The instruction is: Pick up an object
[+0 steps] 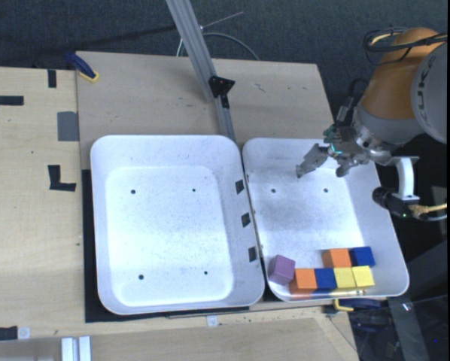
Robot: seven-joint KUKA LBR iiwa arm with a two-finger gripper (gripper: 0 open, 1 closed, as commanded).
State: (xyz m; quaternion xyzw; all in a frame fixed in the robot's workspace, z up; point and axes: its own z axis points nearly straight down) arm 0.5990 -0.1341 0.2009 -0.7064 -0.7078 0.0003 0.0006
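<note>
A shallow white plastic left bin (pixel 112 201) sits beside its twin, the right bin (pixel 300 216), on the wooden surface (pixel 150 89). Against the right bin's near wall lies a small matte purple cube (pixel 282 268), turned slightly askew. Next to it is a tight cluster of orange, blue and yellow cubes (pixel 335 269). The purple cube looks easiest to grasp. The tool (pixel 324 168) hovers over the far end, fingers spread, pinching nothing.

Robotics lab: plywood counter (pixel 150 96) marked with black tape strips (pixel 57 177) left of two white bins (pixel 165 146), metal mast (pixel 192 32) rising behind them, grey-and-orange industrial arm (pixel 398 89) to their right, coloured blocks (pixel 338 271) inside the right one.
</note>
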